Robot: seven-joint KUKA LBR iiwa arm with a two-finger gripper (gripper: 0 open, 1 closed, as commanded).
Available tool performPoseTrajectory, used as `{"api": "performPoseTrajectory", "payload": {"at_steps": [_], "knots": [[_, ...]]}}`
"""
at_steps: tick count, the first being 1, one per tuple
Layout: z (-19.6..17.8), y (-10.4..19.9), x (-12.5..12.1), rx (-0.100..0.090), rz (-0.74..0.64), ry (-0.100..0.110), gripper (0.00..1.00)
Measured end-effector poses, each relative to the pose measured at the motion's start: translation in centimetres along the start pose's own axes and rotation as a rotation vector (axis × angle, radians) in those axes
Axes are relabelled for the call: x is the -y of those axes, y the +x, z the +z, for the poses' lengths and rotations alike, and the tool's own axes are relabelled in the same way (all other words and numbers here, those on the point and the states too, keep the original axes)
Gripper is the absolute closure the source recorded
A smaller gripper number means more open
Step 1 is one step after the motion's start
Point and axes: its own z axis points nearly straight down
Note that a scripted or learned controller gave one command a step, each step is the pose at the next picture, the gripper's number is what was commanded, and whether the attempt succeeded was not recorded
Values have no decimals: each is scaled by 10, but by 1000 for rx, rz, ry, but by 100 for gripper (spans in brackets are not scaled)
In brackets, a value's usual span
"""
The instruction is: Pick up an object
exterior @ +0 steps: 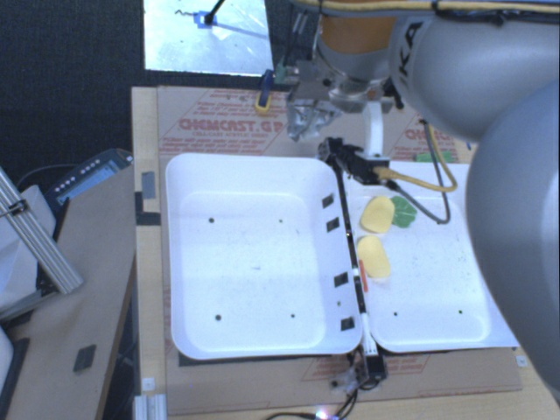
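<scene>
Two yellow rounded pieces lie in the right bin [437,322] near its left wall, one [378,214] farther back and one [374,257] closer to the front. A small green piece [404,213] touches the rear yellow piece on its right. My gripper [302,122] hangs over the cardboard just behind the back rim of the left bin [254,322], well away from these pieces. Nothing shows between its tips.
A thin red-orange sliver [363,278] lies by the divider between the bins. The grey arm [490,77] covers the right bin's back right part. A yellow cable [429,185] loops over that bin's rear. Brown cardboard [219,125] lies under both bins.
</scene>
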Motion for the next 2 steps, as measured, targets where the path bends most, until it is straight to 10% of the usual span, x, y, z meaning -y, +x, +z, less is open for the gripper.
{"api": "performPoseTrajectory", "payload": {"at_steps": [1,2], "knots": [[130,18,36,5,4,28,100],[102,31,-2,2,5,10,100]]}}
